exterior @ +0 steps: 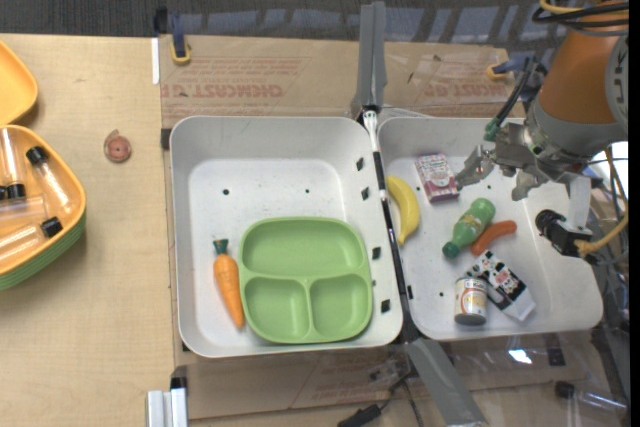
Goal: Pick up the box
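Camera view: tan bench (90, 335), cardboard (260, 80) under both white bins (200, 155).

We see two bins side by side: the left bin (190, 215) holds a divided tray (304, 280) toward its 6 o'clock edge, with a carrot (229, 287) just beside the tray at its 9 o'clock. In the right bin (560, 315), a banana (404, 206) lies along the 9 o'clock wall. The box (436, 177) sits at the banana's 2 o'clock. A bottle (470, 226) lies near the middle, a sausage (494, 235) touching it at 3 o'clock. At 6 o'clock stands a can (471, 300), a packet (503, 284) just beside it at 2 o'clock. The gripper (520, 171) hangs at the box's 3 o'clock, apart from it.
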{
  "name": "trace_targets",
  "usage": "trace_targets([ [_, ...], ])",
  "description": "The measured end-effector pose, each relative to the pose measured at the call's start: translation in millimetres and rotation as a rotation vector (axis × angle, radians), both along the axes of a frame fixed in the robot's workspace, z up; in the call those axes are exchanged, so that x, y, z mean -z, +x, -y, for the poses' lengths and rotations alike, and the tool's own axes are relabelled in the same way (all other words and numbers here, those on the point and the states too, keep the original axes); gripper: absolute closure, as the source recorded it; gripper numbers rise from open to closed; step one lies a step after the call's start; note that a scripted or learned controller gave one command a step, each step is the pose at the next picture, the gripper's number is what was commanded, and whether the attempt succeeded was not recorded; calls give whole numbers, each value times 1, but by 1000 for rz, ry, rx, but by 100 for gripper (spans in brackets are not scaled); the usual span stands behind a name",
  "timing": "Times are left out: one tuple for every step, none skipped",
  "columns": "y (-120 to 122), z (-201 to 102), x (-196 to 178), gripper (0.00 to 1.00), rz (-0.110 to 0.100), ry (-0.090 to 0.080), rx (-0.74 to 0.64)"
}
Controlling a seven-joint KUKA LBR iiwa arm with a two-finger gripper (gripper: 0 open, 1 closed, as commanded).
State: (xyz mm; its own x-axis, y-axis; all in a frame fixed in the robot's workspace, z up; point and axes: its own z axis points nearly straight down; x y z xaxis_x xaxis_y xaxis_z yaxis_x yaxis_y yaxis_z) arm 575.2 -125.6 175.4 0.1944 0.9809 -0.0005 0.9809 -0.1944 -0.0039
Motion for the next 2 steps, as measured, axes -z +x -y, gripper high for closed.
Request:
trace_targets([
  [45, 6, 78, 0, 12, -2, -243],
  [17, 51, 7, 0, 3, -1, -257],
])
